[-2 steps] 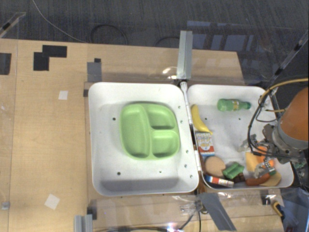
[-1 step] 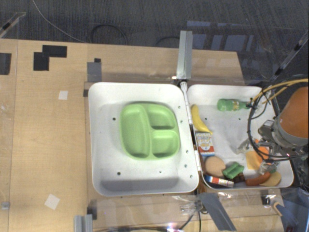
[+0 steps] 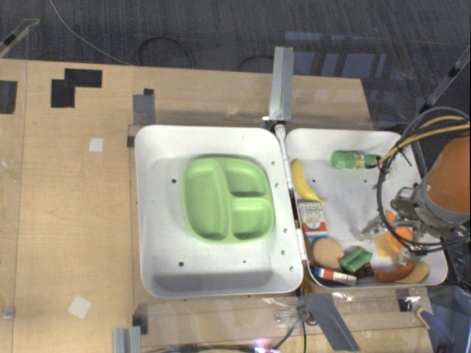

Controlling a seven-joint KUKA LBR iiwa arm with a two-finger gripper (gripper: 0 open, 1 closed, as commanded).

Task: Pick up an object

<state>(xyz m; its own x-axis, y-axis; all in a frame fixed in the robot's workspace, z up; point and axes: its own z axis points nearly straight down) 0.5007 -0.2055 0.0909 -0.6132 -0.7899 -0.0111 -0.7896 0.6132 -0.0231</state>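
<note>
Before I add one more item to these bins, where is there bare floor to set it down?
Left bin: bare floor rings the green divided tray, widest along its left and near sides. Right bin: an open patch between the green bottle, the banana and the arm. Its near edge is crowded: carton, potato-like lump, marker, small green piece.

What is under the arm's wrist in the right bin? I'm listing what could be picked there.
Beneath the arm, in the right bin, something orange and a brown sausage-like item show. The wrist covers the rest of that corner, so anything more there is hidden.
</note>
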